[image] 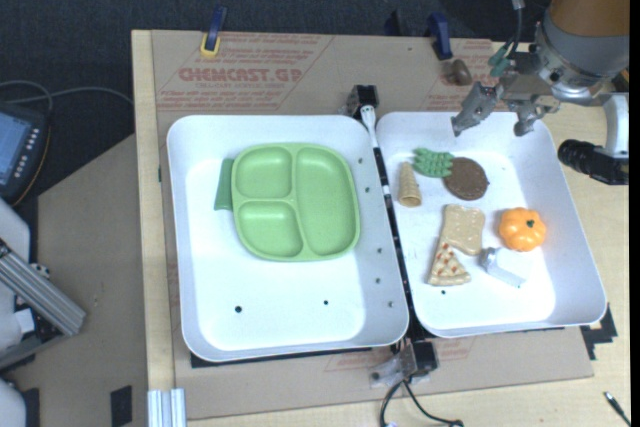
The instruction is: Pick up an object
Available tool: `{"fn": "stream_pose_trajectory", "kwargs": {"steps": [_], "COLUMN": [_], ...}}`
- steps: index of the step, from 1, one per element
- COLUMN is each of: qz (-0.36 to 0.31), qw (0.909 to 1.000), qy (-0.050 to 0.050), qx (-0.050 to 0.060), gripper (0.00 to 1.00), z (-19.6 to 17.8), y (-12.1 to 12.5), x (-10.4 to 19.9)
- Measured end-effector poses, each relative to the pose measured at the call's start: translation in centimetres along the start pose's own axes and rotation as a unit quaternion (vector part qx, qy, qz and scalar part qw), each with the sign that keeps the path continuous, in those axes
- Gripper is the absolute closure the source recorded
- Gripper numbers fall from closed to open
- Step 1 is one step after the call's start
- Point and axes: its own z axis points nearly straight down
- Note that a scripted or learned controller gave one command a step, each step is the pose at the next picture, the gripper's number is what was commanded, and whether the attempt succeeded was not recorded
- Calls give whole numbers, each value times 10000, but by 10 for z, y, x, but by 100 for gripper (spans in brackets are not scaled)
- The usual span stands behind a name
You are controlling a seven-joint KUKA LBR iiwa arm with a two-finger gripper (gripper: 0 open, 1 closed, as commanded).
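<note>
My gripper [495, 120] hangs open above the far edge of the right bin [575, 255], fingers spread, nothing between them. Below it in the bin lie a green leafy toy [432, 161], a brown round patty [466, 179], a tan cone [409, 184], a cracker-like slab [462, 225], a pizza slice [448, 265], an orange pumpkin-like toy [522, 229] and a small grey-white piece [499, 265]. The gripper is well above and behind all of them, touching none.
The left bin [200, 285] holds a green divided plate [296, 201] over a green square. Black clips sit between the bins at the far [363, 99] and near [415, 355] ends. Blue clamps [438, 33] stand on the cardboard behind.
</note>
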Motion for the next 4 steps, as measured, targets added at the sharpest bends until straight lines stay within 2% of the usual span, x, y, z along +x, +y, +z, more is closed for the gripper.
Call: {"fn": "stream_pose_trajectory", "kwargs": {"steps": [1, 2, 3, 4], "qz": [-10, -5, -7, -5], "qw": [10000, 10000, 10000, 10000], "qy": [-6, 0, 4, 4], "qx": [-52, -16, -12, -14], "gripper": [0, 0, 0, 0], "z": [-6, 55, 117, 163], "y": [2, -5, 1, -6], "x": [0, -4, -3, -5]}}
